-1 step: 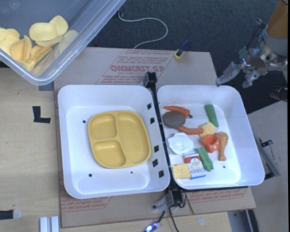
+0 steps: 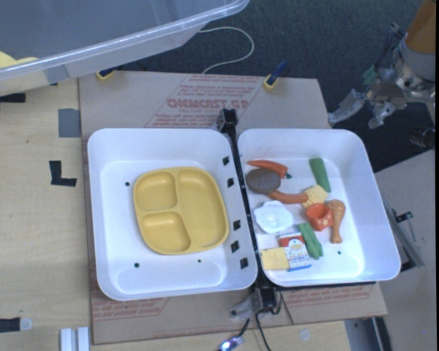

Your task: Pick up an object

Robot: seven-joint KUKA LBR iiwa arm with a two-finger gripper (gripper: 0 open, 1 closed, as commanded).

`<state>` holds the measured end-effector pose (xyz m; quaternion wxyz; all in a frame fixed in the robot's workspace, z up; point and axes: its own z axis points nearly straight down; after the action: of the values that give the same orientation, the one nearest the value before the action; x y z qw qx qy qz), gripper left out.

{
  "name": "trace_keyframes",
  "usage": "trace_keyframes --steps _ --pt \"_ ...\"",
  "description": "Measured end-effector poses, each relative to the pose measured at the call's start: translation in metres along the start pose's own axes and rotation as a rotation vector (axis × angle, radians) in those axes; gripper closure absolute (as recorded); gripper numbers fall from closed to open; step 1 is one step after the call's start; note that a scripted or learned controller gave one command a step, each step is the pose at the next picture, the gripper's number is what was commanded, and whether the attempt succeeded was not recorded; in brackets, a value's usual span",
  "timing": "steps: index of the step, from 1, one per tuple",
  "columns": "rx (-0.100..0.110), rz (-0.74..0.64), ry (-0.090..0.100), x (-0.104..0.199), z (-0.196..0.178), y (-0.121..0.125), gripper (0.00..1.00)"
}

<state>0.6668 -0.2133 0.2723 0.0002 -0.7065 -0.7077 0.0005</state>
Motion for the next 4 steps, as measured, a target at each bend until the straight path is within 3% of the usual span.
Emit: trace_keyframes --steps 3,4 --pt "0.005 -0.001 0.000 -0.007 0.169 0.011 0.00" --pt "0.002 -0.002 -0.001 -0.005 0.188 0.012 0.00"
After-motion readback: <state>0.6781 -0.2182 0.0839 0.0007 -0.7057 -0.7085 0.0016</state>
